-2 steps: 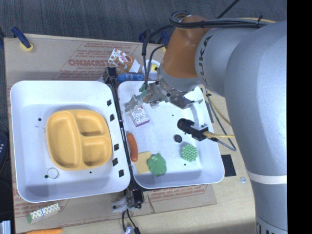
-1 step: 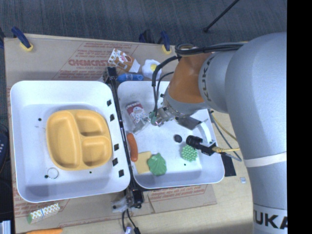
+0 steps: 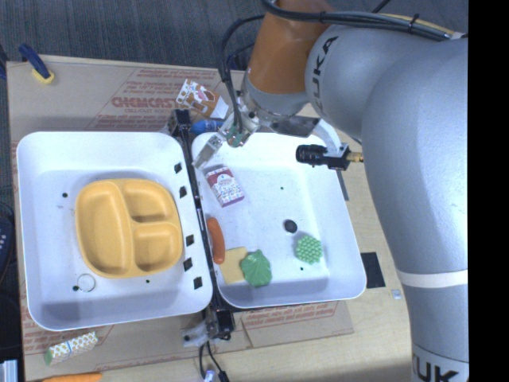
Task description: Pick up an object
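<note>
From my station I saw the arm [image 3: 382,86] reaching in from the right of the frame, its orange band near the top centre, with the gripper [image 3: 213,148] low over the upper left corner of the right bin [image 3: 338,237]. Whether the claw was wide or narrow I could not tell — the wrist hid most of it, and I saw nothing clamped in it.

The nearest candidate was the small red-and-white packet [image 3: 225,186], lying flat on the bin floor just below the gripper and apart from it. Lower in the frame, along the left wall of that bin, lay an orange sausage-like piece [image 3: 215,239], a pale yellow slice [image 3: 232,266] and a green leafy piece [image 3: 256,267] touching it; a green dotted ball [image 3: 308,249] and a small dark disc [image 3: 290,227] sat further right. The left bin [image 3: 40,165] held a yellow divided tray [image 3: 127,225].

By my reading the pick was at its approach stage — nothing lifted, every object resting in a bin. Left to do: descend onto the packet, close on it and raise it clear.
</note>
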Robot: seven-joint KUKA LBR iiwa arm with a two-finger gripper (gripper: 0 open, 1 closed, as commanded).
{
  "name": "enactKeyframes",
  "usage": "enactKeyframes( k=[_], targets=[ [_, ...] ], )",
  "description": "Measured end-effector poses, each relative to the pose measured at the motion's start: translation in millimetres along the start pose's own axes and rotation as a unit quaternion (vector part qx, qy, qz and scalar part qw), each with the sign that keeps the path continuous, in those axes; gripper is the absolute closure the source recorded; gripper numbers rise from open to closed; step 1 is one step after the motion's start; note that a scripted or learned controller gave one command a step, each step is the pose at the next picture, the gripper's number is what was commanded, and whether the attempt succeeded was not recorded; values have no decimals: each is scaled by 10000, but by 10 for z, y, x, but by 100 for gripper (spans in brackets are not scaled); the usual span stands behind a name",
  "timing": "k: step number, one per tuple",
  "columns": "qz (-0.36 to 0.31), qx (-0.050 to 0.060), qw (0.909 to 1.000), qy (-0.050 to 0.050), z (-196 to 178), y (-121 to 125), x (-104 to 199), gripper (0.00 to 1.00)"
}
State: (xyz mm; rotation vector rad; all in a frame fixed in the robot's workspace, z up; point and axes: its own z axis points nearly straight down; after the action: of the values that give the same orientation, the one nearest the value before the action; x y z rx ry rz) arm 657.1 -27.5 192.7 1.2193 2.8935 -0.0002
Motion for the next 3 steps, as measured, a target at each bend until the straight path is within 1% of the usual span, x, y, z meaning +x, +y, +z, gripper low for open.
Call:
enactKeyframes(
  k=[1,2,3],
  targets=[
    [-1715,12,9852,17,8,-473,252,0],
    [-461,10,9989,5,877,-1412,444,0],
    [-1342,11,9910,24,1006,-1485,454,0]
  ],
)
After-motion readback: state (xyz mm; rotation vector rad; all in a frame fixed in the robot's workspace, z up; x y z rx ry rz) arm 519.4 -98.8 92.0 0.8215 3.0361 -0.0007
